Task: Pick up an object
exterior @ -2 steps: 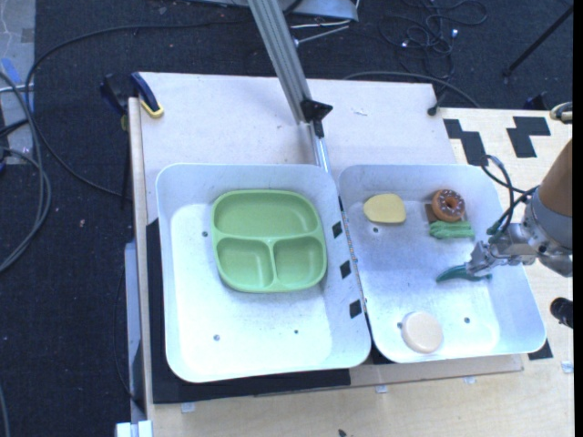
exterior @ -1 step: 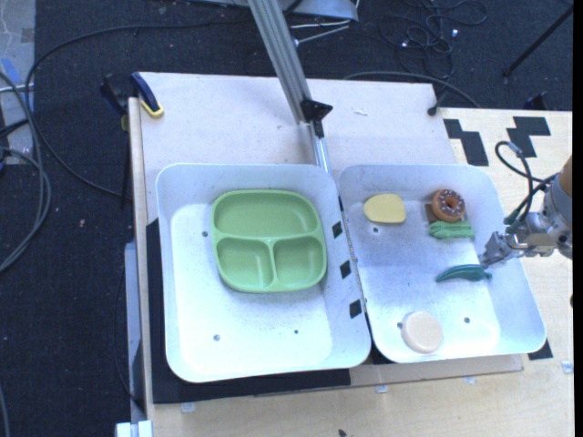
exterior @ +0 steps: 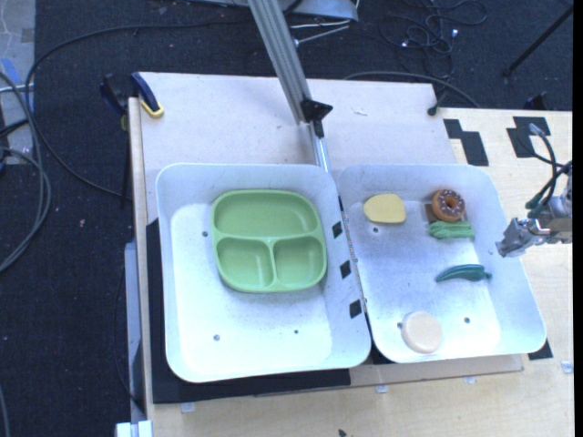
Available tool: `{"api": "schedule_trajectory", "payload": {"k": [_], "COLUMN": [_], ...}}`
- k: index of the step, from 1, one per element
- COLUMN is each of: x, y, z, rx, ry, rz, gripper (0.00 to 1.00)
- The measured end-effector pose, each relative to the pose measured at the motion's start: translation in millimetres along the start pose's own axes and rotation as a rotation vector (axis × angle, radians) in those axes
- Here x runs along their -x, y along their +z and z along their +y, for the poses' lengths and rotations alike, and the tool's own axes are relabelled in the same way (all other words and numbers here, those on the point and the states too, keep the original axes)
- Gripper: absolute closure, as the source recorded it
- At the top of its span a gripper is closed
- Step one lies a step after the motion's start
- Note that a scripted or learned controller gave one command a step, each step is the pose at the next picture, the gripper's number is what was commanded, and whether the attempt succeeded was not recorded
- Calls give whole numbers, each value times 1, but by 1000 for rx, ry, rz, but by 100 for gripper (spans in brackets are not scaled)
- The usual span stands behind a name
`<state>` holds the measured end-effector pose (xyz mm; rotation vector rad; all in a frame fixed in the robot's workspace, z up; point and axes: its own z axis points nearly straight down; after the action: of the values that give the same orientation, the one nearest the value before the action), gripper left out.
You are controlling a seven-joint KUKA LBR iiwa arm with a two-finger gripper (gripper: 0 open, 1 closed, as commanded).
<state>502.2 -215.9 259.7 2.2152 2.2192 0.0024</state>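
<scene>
- The right bin (exterior: 510, 271) holds five loose things; I place the rest by the doughnut (exterior: 447, 204) near its far edge.
- A yellow piece (exterior: 384, 209) lies to the doughnut's left, apart from it.
- A light green bean pod (exterior: 452, 231) lies just below the doughnut — touching or nearly so.
- A darker green pod (exterior: 463, 273) sits further toward the near edge, and a pale round piece (exterior: 423, 331) lies beyond it, close to the near rim.
- The gripper (exterior: 512, 240) hangs at the bin's right rim, right of the doughnut, over bare bin floor — nothing lies between it and the pods.
- Its fingers are small and blurred; whether spread or pressed together, I cannot tell.
- The arm is cut off at the right edge.
- The left bin (exterior: 182, 335) carries a green divided plate (exterior: 270, 240).
</scene>
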Motion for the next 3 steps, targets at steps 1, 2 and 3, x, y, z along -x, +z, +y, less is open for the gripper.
{"api": "schedule_trajectory", "payload": {"k": [1, 2, 3], "x": [-43, -98, -148], "y": [6, 7, 22], "z": [30, 42, 65], "rx": [-3, -5, -5], "ry": [-5, -4, -4], "rz": [3, 3, 3], "gripper": [100, 100, 100]}}
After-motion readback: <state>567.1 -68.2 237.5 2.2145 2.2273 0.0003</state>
